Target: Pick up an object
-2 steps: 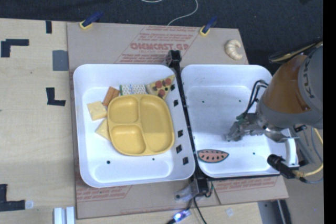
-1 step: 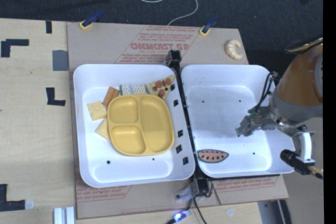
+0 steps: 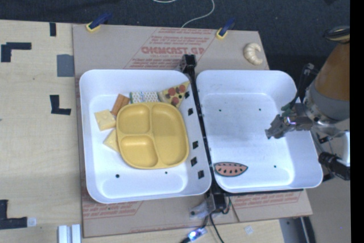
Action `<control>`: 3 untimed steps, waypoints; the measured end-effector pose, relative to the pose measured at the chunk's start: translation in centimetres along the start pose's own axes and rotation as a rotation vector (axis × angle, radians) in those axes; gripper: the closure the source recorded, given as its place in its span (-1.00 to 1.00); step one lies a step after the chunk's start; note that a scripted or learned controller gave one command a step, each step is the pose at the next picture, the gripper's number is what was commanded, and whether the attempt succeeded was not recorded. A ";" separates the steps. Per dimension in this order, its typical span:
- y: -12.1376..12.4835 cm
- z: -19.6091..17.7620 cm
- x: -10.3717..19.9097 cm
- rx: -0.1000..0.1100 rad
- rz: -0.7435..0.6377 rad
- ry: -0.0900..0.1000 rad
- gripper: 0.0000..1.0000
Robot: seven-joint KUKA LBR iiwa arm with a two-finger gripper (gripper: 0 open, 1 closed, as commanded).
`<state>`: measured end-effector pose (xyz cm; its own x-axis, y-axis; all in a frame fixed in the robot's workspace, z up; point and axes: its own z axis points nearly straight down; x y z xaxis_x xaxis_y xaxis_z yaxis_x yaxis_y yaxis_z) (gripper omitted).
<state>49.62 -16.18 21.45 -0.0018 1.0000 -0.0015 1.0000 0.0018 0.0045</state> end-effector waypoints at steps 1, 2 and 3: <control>0.0 -1.0 0.1 0.005 0.000 0.002 1.00; 1.9 -1.4 4.2 0.006 -0.004 0.003 1.00; 4.2 -1.8 9.9 0.005 -0.006 0.003 1.00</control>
<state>53.83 -6.28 23.24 -0.0083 1.0000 0.0019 1.0000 0.0083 -0.0005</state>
